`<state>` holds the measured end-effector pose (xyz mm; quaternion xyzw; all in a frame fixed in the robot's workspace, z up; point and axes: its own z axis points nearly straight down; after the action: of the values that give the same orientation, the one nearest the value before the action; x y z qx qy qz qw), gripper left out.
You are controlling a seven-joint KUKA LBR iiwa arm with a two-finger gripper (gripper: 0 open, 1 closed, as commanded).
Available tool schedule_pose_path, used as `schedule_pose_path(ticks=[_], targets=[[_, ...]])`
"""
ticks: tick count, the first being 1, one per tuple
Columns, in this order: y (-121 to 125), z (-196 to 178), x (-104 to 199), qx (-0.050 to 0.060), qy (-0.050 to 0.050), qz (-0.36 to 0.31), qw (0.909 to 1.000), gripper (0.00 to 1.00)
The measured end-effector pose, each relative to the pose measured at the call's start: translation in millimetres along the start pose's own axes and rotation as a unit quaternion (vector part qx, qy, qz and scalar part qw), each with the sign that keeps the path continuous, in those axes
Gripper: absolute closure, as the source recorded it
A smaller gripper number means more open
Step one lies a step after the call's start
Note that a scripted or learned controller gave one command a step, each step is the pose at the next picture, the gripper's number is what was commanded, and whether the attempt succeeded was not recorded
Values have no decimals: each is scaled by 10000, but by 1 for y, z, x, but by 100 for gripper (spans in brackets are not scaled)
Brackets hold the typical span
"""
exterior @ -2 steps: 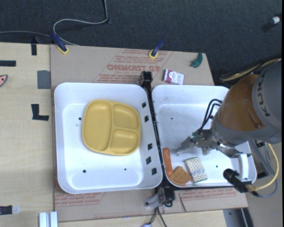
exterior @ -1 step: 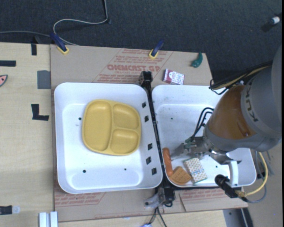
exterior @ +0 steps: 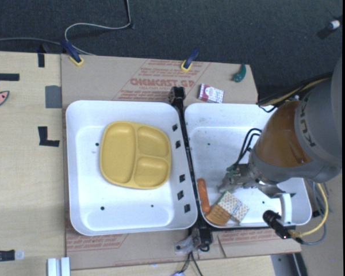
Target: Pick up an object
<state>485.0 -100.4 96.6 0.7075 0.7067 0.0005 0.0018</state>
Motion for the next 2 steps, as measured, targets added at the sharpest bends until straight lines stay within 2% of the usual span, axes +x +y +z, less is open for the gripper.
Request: schedule_pose_path(ticks=[1, 2], targets=[[-1, -88, 62, 23, 13, -14, 10000, 100], [-2, -87, 133, 29, 13, -16, 10000, 100]])
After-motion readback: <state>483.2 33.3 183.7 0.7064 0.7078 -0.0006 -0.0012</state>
